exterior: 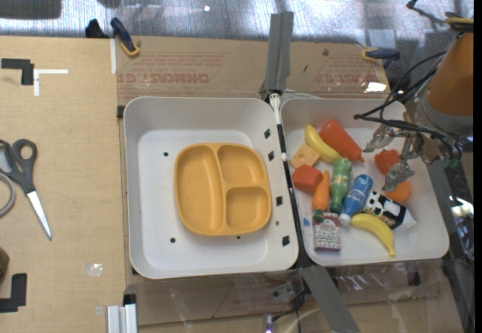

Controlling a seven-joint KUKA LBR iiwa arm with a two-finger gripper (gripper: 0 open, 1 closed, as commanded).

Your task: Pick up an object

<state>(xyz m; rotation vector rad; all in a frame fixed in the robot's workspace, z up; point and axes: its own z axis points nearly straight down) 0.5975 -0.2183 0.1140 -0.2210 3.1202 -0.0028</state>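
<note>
Claw (393, 152) sits over the right bin's (433, 252) right side, near the far right corner, fingers spread, nothing pinched between them. One fingertip (374, 145) is by the far orange block (386, 160); the other tip (399, 173) hangs just above an orange ball (398, 191).

Right bin contents: orange cone (340, 139) and banana (321, 145) at the far middle, cheese wedge (304, 156) toward the left wall, red block (307, 178) below it, carrot (321, 193), green bottle (340, 182) and blue bottle (355, 197) lying side by side in the centre. Small carton (326, 235) near the front left corner. Second banana (374, 228) along the front edge, touching a black-and-white cow toy (389, 209).

Left bin (143, 196) holds a yellow divided plate (223, 188), centred. Scissors (28, 182) lie on the bench (60, 128) by the left edge.
</note>
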